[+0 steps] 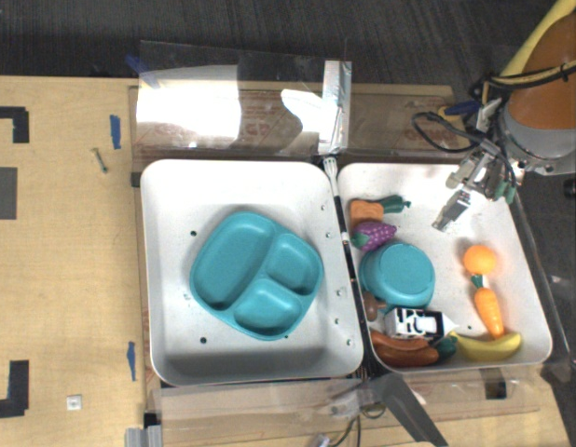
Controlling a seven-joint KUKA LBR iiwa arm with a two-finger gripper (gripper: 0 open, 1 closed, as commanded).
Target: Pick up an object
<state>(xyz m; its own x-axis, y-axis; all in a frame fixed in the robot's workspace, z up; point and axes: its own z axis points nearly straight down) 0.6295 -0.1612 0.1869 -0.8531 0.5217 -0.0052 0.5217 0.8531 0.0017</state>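
The surface point(55, 250) carries 2 shallow white bins side by side. The left bin point(167, 203) holds 1 item: a teal divided plate point(257, 273) with 3 compartments, lying flat near the bin's centre, turned at an angle to the bin walls.

The right bin point(428, 180) holds the remaining items. A teal round bowl point(397, 274) sits left of centre. Above it, against the left wall, lie a bunch of purple toy grapes point(377, 235), touching the bowl's upper rim, and beyond them a brown toy piece with a green stem point(374, 209). Below the bowl is a small black-and-white item point(417, 323), its markings too small to read. Along the bottom wall lie a reddish-brown toy sausage point(403, 349) and, to its right, a yellow toy banana point(488, 345). A toy carrot point(488, 310) lies just above the banana, and an orange toy fruit point(479, 260) sits just above the carrot's top end.

The arm enters from the upper right, orange band point(544, 101) above the wrist. The pincer point(453, 208) hangs over the upper right part of the right bin, tilted down and to the left. Whether its fingers are spread or pressed together cannot be told from this angle; nothing is seen between them. It stands apart from every item, the orange toy fruit being nearest, below and to its right.
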